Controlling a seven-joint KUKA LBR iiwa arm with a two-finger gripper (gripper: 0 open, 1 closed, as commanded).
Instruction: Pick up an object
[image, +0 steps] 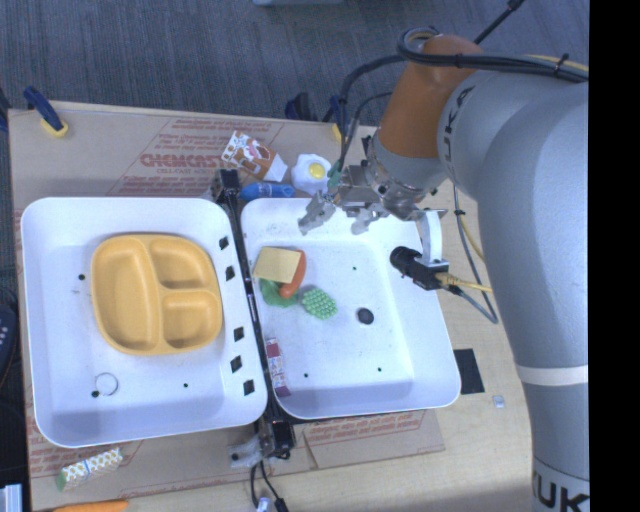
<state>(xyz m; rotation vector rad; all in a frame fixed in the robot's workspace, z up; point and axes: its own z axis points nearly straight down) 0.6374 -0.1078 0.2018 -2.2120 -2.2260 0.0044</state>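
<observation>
In the right bin (420, 340) a yellow block (279, 265) lies near the left wall, resting on an orange piece (291, 290) and a green piece (271, 292). Just right of them is a green knobbly object (320, 303), then a small black disc (365, 317). My gripper (338, 217) hangs over the bin's far edge, up and right of the yellow block. Its two fingers (314, 216) are spread apart and open, with nothing between them.
The left bin (40, 300) holds a yellow divided plate (155, 293) and a small clear ring (105, 383). A red-capped tube (273, 365) lies along the divider. Behind the bins sit a snack packet (247, 152), a blue item (268, 190) and a yellow-white item (314, 170).
</observation>
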